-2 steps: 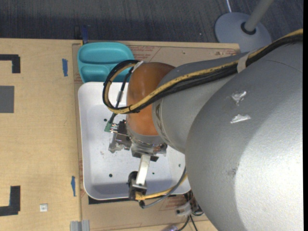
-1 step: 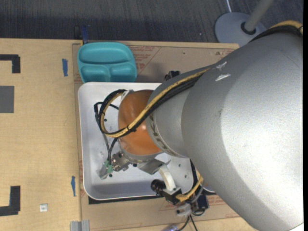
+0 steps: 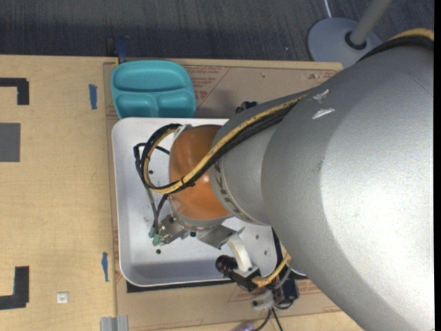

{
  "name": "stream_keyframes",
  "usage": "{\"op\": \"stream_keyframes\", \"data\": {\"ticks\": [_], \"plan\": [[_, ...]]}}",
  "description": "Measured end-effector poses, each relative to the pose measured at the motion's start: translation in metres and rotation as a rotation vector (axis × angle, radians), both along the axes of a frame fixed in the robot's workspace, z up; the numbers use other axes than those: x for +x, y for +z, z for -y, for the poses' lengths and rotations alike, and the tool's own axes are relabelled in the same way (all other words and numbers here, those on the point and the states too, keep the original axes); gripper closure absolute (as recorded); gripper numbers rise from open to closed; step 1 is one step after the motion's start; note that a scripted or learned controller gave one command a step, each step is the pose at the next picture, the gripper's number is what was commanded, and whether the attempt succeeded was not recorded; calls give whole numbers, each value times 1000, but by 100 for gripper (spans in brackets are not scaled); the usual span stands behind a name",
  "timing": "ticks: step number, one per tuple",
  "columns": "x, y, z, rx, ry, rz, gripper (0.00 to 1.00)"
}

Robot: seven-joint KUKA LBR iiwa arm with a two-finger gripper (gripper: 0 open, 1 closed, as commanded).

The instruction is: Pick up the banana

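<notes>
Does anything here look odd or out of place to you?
Only slightly: a teal plastic tray sits outside the shallow white bin, above its top edge. Nothing looks spilled or broken, though the grey arm hides much.

A teal tray (image 3: pixel 153 88) lies just beyond the white bin (image 3: pixel 131 205); blue tape marks (image 3: pixel 93 96) dot the bench (image 3: pixel 55 198).

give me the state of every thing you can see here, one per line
arm: reaching over the white bin, covering most of it
white bin: flat on the bench, left strip bare
teal tray: upright, behind the bin, apart from the arm
cables: looped beside the orange band
</notes>
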State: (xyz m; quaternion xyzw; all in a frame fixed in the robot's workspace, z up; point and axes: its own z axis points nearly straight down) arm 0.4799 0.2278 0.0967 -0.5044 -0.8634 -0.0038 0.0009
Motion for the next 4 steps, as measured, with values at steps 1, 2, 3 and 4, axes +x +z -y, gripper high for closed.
{"op": "stream_keyframes", "data": {"ticks": [1,2,3,4], "plan": [[0,10,0,1,-2,1,100],[-1,89,15,-7,-257,-3,100],[-1,89,15,-7,-257,-3,0],[-1,-11,9,-6,57,-3,0]]}}
